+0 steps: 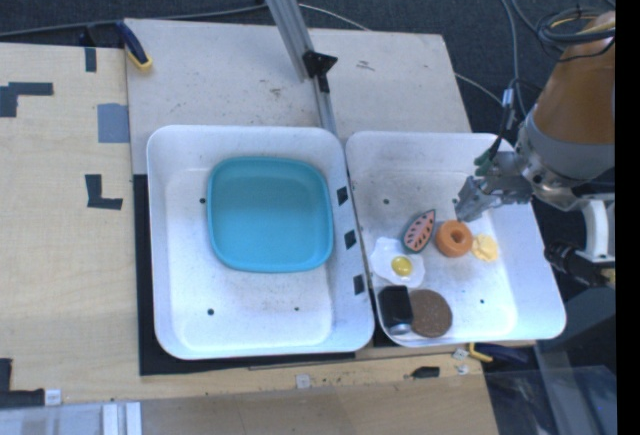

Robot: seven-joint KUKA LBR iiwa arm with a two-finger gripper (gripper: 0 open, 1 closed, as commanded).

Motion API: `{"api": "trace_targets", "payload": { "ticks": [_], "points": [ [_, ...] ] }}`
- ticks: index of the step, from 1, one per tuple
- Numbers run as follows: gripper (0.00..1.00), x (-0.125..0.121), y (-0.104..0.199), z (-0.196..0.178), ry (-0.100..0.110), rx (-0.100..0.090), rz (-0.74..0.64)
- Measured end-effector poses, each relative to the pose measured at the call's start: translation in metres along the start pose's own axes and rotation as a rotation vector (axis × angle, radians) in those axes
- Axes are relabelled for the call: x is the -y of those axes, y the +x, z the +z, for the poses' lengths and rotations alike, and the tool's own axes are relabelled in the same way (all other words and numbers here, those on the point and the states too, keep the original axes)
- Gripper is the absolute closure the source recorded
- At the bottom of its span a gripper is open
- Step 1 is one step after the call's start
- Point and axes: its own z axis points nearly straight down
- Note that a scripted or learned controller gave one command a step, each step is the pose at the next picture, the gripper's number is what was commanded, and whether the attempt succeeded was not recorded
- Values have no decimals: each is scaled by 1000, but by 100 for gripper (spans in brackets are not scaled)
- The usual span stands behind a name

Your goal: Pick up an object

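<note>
In the right bin [400, 173] lie several small toys: an orange ring [454, 239], a watermelon slice [419, 231], a fried egg [400, 266], a small yellow piece [486, 248], a brown round cookie [430, 313] and a black block [395, 305]. My gripper [470, 204] hangs over the right bin's right side, just above and to the right of the orange ring. Nothing shows between its fingers.
The left bin [175, 223] holds a blue square plate [270, 214]. A grey metal pole [290, 13] slants down to the bins' back edge. Cables [500, 3] lie behind the right bin. A yellow-tipped tool [135, 48] lies at the bench's back left.
</note>
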Motion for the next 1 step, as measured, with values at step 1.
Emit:
{"api": "trace_targets", "payload": {
  "ticks": [1],
  "points": [
    [100,-2,54,-3,0,0,-1]
  ]
}}
